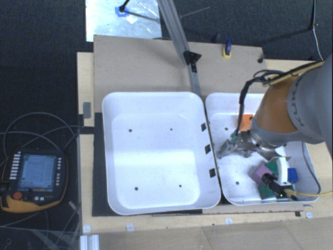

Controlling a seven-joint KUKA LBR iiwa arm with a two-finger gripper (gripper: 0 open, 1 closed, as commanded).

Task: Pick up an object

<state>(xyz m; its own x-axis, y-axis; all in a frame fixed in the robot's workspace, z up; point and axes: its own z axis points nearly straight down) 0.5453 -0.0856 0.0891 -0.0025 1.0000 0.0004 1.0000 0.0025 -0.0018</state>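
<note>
My gripper (232,146) is low over the middle of the right bin (223,107), near its left wall, with the grey arm and orange band (276,113) reaching in from the right. An orange object (245,122) lies just behind the gripper, partly covered by the wrist. At the bin's front right corner sits a cluster: a purple block (259,172), a green piece (266,190), a white object (282,169) and a blue block (292,175). Nothing shows in the gripper's grasp.
The left bin (156,100) sits beside the right one, and their walls meet at black clips (207,149). A slanted metal pole (177,30) rises behind the bins. A teach pendant (34,180) lies on the floor at the left.
</note>
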